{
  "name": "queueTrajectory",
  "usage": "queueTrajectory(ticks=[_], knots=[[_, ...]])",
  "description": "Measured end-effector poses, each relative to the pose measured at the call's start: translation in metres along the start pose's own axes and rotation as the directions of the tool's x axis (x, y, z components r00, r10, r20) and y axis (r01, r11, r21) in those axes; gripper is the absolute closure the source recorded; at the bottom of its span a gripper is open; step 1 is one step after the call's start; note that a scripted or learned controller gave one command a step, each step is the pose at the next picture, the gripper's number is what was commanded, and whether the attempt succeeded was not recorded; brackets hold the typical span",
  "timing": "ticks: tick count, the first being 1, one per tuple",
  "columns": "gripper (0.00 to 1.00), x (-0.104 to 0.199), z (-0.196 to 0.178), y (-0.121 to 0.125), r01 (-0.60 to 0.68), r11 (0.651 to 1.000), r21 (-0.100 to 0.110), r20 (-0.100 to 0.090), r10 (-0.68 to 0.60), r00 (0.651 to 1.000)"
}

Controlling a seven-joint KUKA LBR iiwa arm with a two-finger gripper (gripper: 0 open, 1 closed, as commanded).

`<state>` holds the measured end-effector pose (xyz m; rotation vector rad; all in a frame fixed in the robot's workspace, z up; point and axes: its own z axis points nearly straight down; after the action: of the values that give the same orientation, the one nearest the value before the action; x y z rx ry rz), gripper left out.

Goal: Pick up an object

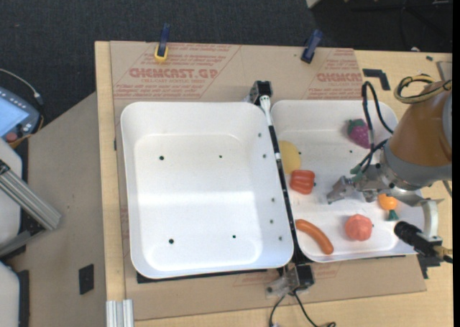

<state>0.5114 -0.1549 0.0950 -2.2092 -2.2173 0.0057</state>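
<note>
Toys are crowded in the right bin (pixel 323 113); the gripper (pixel 343 190), spread and holding nothing, is poised beside the red pepper (pixel 302 181), which could be nudged aside.

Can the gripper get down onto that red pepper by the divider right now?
Probably yes. The red pepper lies apart from the yellow piece and the sausage, with bare bin floor between it and the gripper.

Robotics lab, clamped cardboard-topped bench (pixel 215 67), two white bins (pixel 194 182), cables
</note>
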Motion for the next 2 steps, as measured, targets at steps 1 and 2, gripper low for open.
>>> queueTrajectory(ticks=[1,2], knots=[[0.0,0.052,0.008,0.053,-0.005,1.0,-0.025,0.028,0.006,1.0],[0.0,0.0,-0.019,0.127,-0.004,1.0,-0.021,0.011,0.004,1.0]])
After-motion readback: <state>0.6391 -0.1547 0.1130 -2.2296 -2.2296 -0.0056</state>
